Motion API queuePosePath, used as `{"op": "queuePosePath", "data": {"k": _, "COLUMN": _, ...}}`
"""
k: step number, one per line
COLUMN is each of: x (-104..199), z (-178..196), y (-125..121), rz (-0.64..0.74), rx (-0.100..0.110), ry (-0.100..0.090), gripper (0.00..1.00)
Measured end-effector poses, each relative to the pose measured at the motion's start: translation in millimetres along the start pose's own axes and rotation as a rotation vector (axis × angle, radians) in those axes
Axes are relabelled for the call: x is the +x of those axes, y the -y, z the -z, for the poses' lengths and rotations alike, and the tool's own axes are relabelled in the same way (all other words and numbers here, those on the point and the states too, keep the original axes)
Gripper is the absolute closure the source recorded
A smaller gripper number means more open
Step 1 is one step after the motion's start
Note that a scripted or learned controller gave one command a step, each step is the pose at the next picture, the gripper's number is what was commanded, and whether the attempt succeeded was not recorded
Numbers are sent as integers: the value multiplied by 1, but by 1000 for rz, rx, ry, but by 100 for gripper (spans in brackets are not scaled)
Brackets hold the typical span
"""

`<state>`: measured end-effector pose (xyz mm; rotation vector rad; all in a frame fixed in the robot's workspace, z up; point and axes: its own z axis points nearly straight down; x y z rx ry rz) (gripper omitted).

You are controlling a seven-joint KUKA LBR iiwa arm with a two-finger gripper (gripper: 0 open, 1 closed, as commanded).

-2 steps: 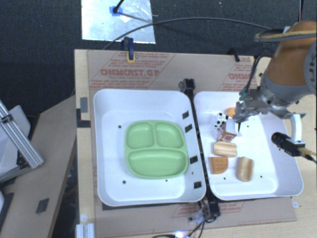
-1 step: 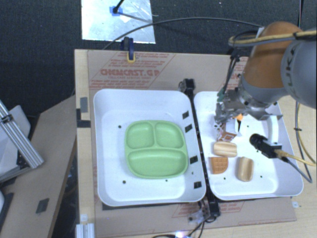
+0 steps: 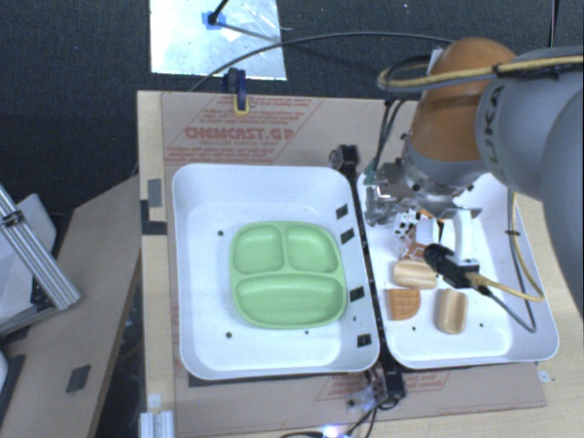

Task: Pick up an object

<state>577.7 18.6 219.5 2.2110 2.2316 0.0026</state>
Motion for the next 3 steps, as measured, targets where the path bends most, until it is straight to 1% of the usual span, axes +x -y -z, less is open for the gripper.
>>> {"op": "queuePosePath", "data": {"k": 1, "x": 57, "z": -3, "y": -20, "rz": 1, "rx": -2, "ry": -1, "gripper": 100}}
{"op": "queuePosePath", "data": {"k": 2, "x": 90, "z": -2, "y": -28, "rz": -1, "rx": -1, "ry": -1, "gripper": 100}}
{"op": "queuePosePath", "data": {"k": 3, "x": 88, "z": -2, "y": -28, "rz": -4, "rx": 0, "ry": 1, "gripper": 0}}
